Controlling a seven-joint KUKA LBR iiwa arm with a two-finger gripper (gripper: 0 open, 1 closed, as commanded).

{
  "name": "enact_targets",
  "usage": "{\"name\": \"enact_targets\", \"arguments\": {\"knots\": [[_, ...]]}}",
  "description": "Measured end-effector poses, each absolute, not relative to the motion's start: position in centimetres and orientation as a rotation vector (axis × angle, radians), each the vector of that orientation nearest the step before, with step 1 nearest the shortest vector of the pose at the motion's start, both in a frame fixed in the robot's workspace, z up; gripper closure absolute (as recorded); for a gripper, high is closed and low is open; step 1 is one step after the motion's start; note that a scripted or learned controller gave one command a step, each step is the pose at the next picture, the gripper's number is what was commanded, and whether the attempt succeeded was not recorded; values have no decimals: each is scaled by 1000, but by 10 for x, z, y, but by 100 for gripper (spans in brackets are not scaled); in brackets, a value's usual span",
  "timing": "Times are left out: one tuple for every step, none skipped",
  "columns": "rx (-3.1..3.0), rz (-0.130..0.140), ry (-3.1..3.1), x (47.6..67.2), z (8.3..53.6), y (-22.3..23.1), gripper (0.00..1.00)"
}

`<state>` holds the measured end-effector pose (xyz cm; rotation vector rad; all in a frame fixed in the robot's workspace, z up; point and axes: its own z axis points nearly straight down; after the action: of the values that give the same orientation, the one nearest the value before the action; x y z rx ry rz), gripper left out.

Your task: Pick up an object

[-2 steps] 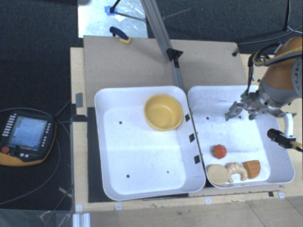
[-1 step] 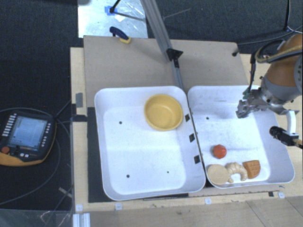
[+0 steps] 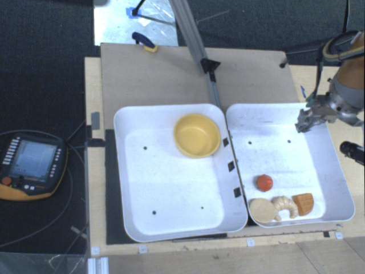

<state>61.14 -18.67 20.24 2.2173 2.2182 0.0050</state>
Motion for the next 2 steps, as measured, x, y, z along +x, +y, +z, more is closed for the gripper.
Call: {"name": "enact_targets", "arguments": {"knots": [[2220,2,2221,612,211,-187,100],[2216,3,2226,607,224,-134,100]]}}
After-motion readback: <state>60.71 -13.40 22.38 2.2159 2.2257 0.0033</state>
